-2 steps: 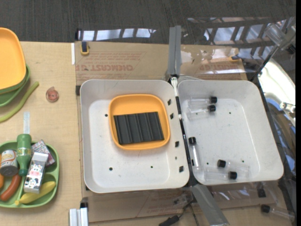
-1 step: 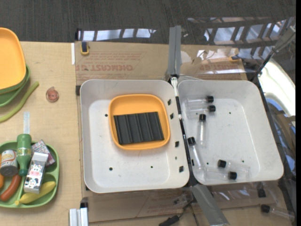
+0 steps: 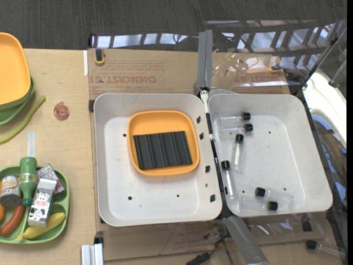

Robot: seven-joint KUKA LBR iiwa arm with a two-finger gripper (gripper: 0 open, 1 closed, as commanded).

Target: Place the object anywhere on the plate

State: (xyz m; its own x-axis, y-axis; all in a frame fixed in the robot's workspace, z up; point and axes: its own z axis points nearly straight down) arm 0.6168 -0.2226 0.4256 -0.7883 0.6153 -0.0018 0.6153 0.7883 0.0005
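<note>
A dark ribbed slab lies flat on an orange plate in the left bin, seen from above the bench. The slab sits square in the plate's well, its long side running left to right, with orange rim showing on all four sides. The plate rests in the upper middle of the bin, apart from the walls.

In the right bin, which touches the left one along a shared edge, several clear tubes with black caps are scattered: one tube stands near the middle-left, and two caps lie close together near the front wall.

Both bins sit on brown cardboard. On the wooden table to the left are a green tray of toy food, a green bottle and a second orange dish. A pale curved shape at the right may be part of the machinery; too little shows to tell.
</note>
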